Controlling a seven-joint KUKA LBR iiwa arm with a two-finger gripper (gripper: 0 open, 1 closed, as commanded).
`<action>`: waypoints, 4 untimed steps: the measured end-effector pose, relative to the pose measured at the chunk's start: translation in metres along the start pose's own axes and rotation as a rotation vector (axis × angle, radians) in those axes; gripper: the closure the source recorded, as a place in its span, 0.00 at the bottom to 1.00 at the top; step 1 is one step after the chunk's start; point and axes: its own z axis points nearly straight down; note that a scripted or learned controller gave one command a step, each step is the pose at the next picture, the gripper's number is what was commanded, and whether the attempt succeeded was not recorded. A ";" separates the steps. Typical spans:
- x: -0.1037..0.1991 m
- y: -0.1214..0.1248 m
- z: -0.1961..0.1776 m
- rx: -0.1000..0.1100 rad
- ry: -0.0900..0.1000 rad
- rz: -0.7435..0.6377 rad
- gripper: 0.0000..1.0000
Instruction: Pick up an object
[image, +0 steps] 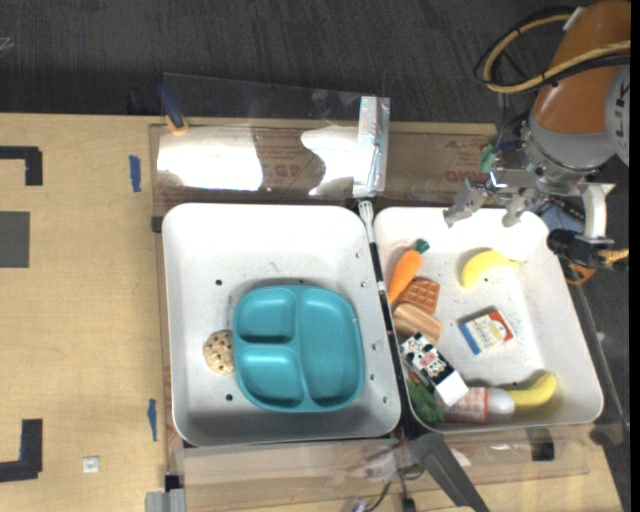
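Observation:
My gripper (490, 209) hovers over the far edge of the right bin (570, 300), its two fingers spread apart with nothing between them. Just below it in that bin lies a yellow lemon (483, 268). To the left sit an orange carrot (403, 272), a brown waffle (421, 296) and a tan bread roll (418, 323). A small white carton (486, 331) lies in the middle. A banana (536, 390), a bottle (478, 404) and a black-and-white pack (426, 358) lie along the near side.
The left bin (200, 250) holds a teal divided plate (297, 346) and a cookie (218, 351) beside it. A clear plastic sheet with a metal strip (371, 145) stands behind the bins. Cables hang near the arm at top right.

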 end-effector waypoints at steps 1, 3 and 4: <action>0.048 -0.002 0.051 0.002 0.001 -0.178 0.00; 0.006 -0.037 0.148 -0.004 -0.003 -0.614 0.00; 0.006 -0.034 0.134 -0.015 -0.006 -0.613 1.00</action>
